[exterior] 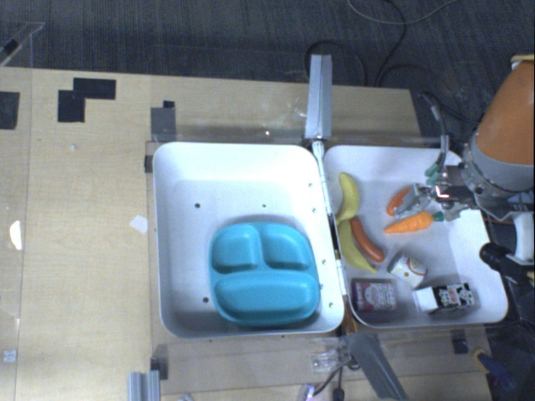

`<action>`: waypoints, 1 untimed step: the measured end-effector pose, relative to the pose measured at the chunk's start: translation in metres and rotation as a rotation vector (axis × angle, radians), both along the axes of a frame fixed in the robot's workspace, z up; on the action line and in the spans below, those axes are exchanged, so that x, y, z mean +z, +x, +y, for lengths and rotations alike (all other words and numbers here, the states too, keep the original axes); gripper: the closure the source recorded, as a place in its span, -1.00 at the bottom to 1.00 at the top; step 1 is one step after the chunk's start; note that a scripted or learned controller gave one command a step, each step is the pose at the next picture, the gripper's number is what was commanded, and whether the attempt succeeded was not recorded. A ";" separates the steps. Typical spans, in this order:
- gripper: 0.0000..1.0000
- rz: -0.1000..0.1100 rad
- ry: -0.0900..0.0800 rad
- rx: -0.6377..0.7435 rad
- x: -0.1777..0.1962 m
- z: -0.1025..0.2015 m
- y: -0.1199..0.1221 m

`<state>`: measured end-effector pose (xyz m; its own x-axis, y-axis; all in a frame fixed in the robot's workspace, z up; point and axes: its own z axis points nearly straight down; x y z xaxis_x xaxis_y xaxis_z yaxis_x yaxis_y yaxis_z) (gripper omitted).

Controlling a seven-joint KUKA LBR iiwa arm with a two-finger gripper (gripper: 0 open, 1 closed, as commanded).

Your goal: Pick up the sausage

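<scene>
White bin (pixel 468 161): smooth curved sausage (pixel 368 241).

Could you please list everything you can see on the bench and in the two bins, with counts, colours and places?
left bin: 1, white, left half of the bench
divided tray: 1, blue, in the left bin
right bin: 1, white, beside the left bin
bananas: 2, yellow, right bin's left side
sausage: 1, orange-red, across the lower banana
carrot: 1, orange, next to the gripper
small cartons: 3, mixed colours, right bin's near edge
arm: 1, grey and orange, from the right
gripper: 1, above the carrot
</scene>
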<state>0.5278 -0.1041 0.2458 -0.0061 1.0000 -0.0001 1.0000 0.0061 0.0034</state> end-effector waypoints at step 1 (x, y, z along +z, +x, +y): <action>-1.00 0.000 -0.001 0.053 -0.061 -0.046 0.044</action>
